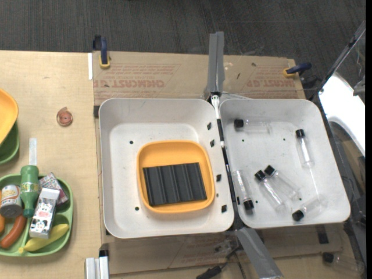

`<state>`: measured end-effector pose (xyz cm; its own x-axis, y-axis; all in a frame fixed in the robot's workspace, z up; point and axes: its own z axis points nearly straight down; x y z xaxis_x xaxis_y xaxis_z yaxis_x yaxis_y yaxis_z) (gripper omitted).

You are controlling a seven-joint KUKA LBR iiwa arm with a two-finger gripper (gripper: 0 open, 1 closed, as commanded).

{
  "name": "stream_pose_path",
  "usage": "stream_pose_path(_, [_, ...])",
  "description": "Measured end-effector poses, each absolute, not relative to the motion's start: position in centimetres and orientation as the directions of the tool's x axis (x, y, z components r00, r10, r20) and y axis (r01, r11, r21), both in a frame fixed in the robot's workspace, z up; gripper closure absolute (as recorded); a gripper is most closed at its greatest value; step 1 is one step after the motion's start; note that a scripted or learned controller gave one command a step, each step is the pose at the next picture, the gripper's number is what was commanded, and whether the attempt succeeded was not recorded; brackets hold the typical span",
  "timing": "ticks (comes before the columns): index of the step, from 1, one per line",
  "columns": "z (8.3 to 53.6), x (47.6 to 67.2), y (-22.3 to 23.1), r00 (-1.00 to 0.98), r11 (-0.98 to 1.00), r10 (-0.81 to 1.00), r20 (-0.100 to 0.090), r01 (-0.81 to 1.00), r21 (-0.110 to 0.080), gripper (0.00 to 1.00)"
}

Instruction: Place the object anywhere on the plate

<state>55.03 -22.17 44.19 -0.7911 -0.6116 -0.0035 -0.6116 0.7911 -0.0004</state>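
While the orange plate (174, 179), bearing a dark ribbed slab (175, 183), waits in the left bin (116, 156), clear black-capped vials (272, 185) lie well right of it in the adjoining bin (325, 156): picking is not yet begun, the next move seemingly calling for a grasp; gripper state cannot be told.

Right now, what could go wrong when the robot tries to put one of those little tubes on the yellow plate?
The clear tubes lie jumbled in the right bin, some close together, so the fingers may pinch two or slip off. They are round and might roll off the ridged dark insert on the plate. One tube hugs the bin wall, which looks hard to reach.
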Motion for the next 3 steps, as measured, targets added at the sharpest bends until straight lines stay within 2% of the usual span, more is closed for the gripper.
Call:
stream_pose_path(1, [44.1,62.0,-22.2,-0.588,0.588,-0.809,-0.005,-0.809,-0.002,0.00])
stream_pose_path(2, [44.2,55.9,-22.2,-0.213,0.213,-0.977,-0.004,-0.977,-0.001,0.00])
stream_pose_path(3, [43.2,58.6,-22.1,0.150,-0.150,-0.989,-0.004,-0.989,-0.003,0.00])
